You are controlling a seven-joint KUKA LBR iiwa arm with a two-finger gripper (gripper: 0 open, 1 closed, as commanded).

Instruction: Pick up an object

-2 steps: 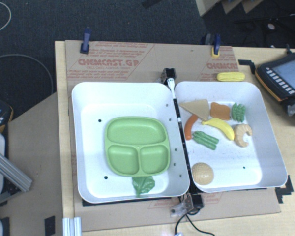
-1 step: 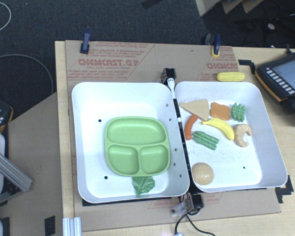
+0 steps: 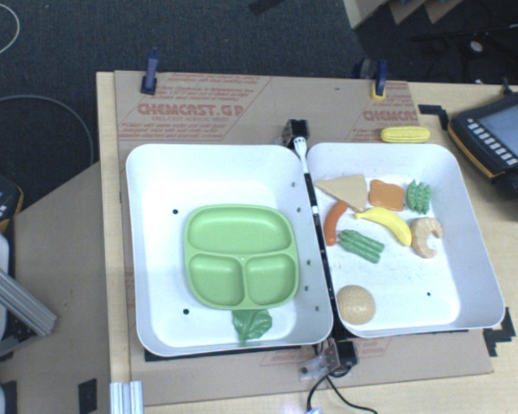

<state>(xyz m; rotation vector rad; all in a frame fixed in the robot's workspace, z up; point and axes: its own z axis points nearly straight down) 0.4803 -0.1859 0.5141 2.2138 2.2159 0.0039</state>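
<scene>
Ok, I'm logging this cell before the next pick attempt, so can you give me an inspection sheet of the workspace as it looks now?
Surface: brown board bearing the left bin and right bin, side by side.
Job's things: right bin holds a banana, green beans, orange sausage, tan wedge, orange piece, broccoli, mushroom, round bun.
Clutter: green divided plate and lettuce leaf in the left bin; yellow corn on the board.
Grippers: nothing seen.
Cables: wires at the front edge; white cable on the floor.
Surroundings: dark carpet, handheld pendant.
</scene>
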